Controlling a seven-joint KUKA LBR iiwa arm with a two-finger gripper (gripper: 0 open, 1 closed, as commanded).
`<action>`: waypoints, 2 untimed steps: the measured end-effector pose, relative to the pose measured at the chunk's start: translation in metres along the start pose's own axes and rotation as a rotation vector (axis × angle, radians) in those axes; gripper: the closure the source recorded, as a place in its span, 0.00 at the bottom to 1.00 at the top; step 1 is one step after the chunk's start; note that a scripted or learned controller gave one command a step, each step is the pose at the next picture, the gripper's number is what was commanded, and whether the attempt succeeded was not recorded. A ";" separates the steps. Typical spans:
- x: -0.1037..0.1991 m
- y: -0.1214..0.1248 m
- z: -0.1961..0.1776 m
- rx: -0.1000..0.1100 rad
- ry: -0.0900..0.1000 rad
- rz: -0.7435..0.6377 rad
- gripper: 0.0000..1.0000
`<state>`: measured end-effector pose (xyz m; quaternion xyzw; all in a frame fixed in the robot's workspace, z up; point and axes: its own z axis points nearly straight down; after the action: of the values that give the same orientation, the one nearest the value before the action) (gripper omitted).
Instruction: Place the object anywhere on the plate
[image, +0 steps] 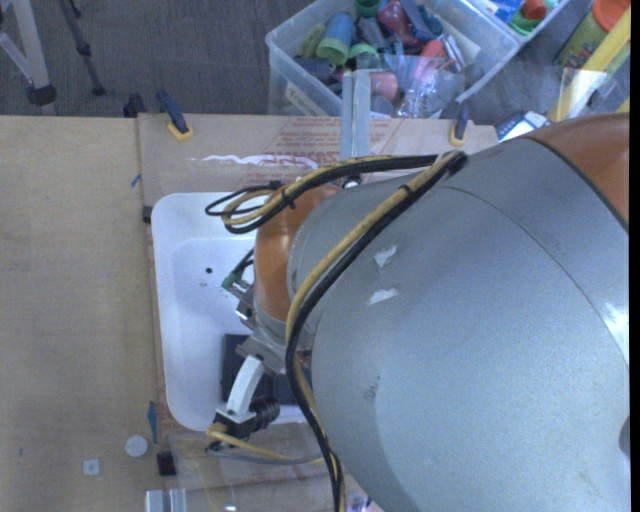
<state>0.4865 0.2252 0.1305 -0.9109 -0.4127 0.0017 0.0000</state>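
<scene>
**Hand low in the bin, arm hiding the rest**

On my left the desk (60, 300) carries a small grey disc (136, 446) near its front edge. Next comes the white bin (180, 300). The strip of its floor that I can see holds only a dark speck (208, 270). My hand (250, 340) is low inside it, I judge in order to work at the object, but I cannot tell whether it is open or closed. Behind the desk a clear tub (300, 70) is heaped with coloured toys (340, 40). My arm (470, 330) covers the rest of the bin, so object and plate lie hidden beneath it and I cannot place either.
</scene>
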 end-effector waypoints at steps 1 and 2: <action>-0.006 -0.006 -0.149 0.000 0.000 -0.075 1.00; -0.007 -0.006 0.004 0.004 -0.003 0.201 1.00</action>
<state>0.4776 0.2242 0.1269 -0.9476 -0.3193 0.0038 0.0009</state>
